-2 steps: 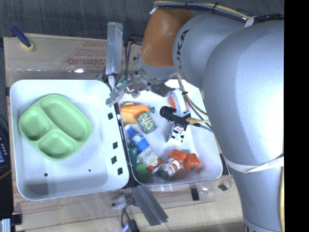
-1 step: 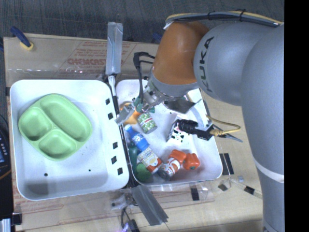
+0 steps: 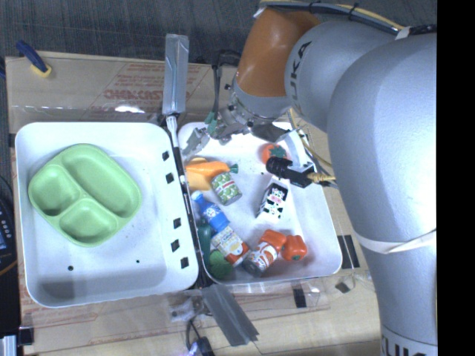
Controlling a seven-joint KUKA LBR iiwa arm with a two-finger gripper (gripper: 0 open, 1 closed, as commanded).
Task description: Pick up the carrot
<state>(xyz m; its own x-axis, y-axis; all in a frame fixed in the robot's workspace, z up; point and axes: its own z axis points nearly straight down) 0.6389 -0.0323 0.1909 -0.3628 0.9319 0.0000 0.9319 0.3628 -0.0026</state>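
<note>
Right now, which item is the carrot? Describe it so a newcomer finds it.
Look in the right bin, near the divider at its upper left. The carrot lies there, orange and tapered, just left of a small green can. The other orange pieces sit at the bin's bottom and upper right.

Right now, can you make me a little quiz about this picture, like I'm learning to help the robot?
1. True or false: the green plate lies in the left bin.
2. Which bin holds the carrot? A) left B) right
3. Fill in: the carrot lies against the right bin's ____ wall, beside the small can.

Key: 1 true; 2 B; 3 left.
</note>
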